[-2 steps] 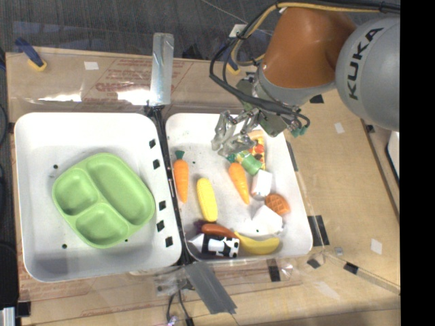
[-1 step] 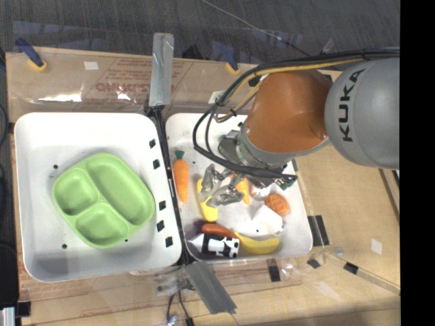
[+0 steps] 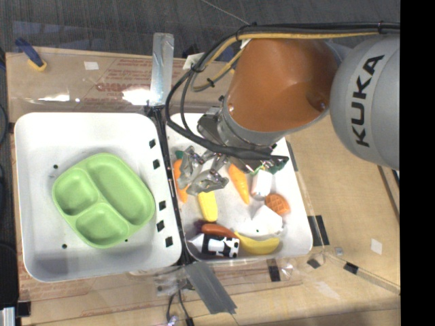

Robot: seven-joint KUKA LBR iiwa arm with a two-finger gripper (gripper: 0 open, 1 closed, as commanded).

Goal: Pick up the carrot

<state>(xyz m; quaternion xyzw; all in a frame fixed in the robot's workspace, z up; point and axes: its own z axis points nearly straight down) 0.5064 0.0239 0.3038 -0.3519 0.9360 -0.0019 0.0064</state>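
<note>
The carrot (image 3: 238, 183) is a small orange cone that lies slanted in the middle of the right bin (image 3: 304, 212). My gripper (image 3: 204, 174) hangs low over that bin, just left of the carrot and very near it. Its metal tip is between the carrot and a second orange piece (image 3: 179, 179) by the bin's left wall. The big orange and grey wrist (image 3: 282, 83) covers the far part of the bin.
Around the carrot lie a yellow piece (image 3: 207, 208), a white piece (image 3: 262, 183), a ridged orange piece (image 3: 277, 204), a banana (image 3: 259, 244) and a black-and-white cow toy (image 3: 221, 245). The left bin (image 3: 41, 141) holds a green divided plate (image 3: 102, 199).
</note>
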